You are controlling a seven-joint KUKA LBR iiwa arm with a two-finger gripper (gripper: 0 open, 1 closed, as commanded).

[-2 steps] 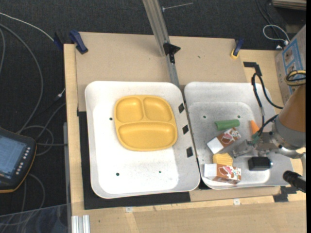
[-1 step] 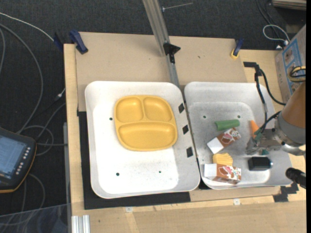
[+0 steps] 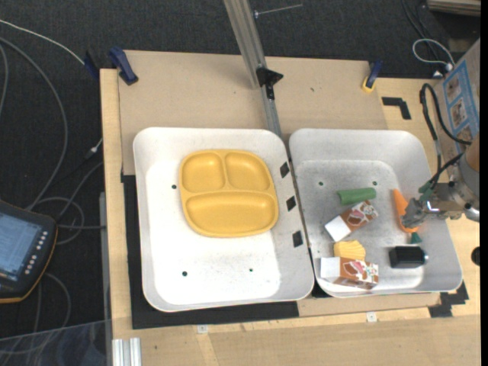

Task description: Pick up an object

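Fingers of our gripper (image 3: 415, 213) are low at the carrot (image 3: 399, 202) in the right bin (image 3: 381, 145); we cannot tell their state. We judge this the grasp step; next, a secure pinch before lifting.

A robotics lab: a clamped plywood bench (image 3: 229, 90) on dark carpet, loose black cables (image 3: 46, 128), a handheld control pendant (image 3: 21, 250).

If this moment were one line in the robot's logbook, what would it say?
task: pick up object | hand: right bin, at orange piece | nearby: black block, green piece | left bin: yellow tray
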